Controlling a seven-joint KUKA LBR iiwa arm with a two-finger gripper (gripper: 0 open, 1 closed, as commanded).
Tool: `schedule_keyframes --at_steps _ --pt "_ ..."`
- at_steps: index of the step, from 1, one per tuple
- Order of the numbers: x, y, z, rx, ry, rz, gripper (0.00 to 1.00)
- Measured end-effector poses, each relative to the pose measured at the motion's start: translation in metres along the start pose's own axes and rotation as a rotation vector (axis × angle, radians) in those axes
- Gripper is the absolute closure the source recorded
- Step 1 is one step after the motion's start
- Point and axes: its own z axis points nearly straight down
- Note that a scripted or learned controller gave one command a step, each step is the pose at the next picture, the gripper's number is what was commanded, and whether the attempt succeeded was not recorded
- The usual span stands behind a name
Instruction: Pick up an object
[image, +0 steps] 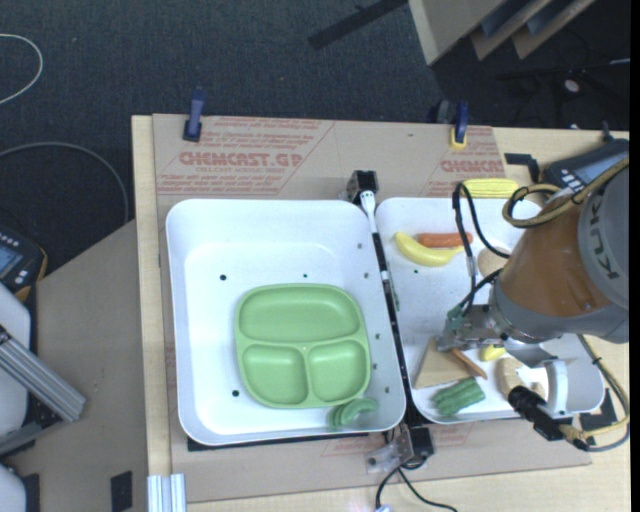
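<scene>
Green, ridged plastic pickle-shaped toy (459, 395) is noted at the right white bin's (420, 215) near edge, beside a tan wedge-shaped block (432, 366). The grey arm's gripper (468, 338) is lowered just above them; its grasp cannot be told. A yellow plastic banana (424, 252) and an orange carrot (442, 239) lie at the far edge. A green divided plate (300, 343) occupies the left white bin (200, 240).
</scene>
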Motion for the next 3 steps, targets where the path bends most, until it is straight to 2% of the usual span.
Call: schedule_keyframes --at_steps 2,3 --pt "-0.0009 0.0001 -0.0002 0.000 0.001 -0.002 1.00" --pt "-0.0029 -0.0020 0.0017 0.005 -0.001 0.001 0.00"
